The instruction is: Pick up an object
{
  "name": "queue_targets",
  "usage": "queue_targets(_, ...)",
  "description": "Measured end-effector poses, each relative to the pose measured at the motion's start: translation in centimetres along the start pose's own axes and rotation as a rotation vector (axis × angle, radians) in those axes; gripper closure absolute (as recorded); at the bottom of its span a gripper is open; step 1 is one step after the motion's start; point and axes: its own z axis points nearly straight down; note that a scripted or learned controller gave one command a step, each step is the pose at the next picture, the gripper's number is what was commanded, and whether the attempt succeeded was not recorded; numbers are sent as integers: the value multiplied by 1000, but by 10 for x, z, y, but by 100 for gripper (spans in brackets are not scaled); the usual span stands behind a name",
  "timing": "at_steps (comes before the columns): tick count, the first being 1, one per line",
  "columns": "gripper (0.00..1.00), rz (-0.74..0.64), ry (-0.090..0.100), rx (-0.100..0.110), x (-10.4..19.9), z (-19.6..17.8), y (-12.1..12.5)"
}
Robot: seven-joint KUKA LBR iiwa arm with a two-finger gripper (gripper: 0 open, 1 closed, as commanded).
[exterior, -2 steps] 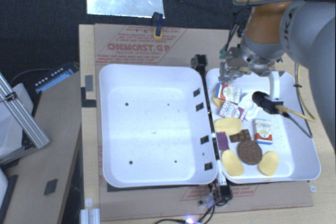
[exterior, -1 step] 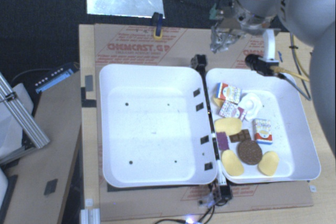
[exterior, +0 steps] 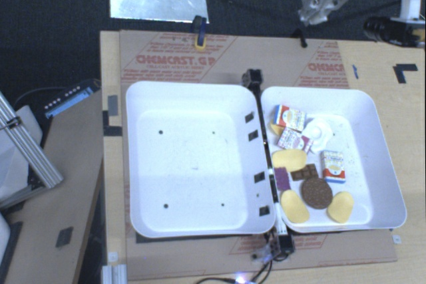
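Camera view: my gripper [exterior: 318,6] hangs high at top right, past the far edge of the bench, well apart from both bins; blurred, so I can't tell how it's set or if it grips anything. Two white bins: left bin [exterior: 143,100], right bin [exterior: 373,116]. Objects all in the right one: three red-white cartons [exterior: 291,118], four yellow pieces [exterior: 289,159], one round brown cookie [exterior: 317,193], one white lump [exterior: 321,131], one dark chocolate piece [exterior: 305,173].
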Motion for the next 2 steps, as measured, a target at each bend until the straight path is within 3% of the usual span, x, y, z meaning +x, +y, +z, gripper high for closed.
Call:
queue_targets(1,100,1,-3,29,38,108,-27)
queue_targets(2,100,-1,-2,26,81,149,-76)
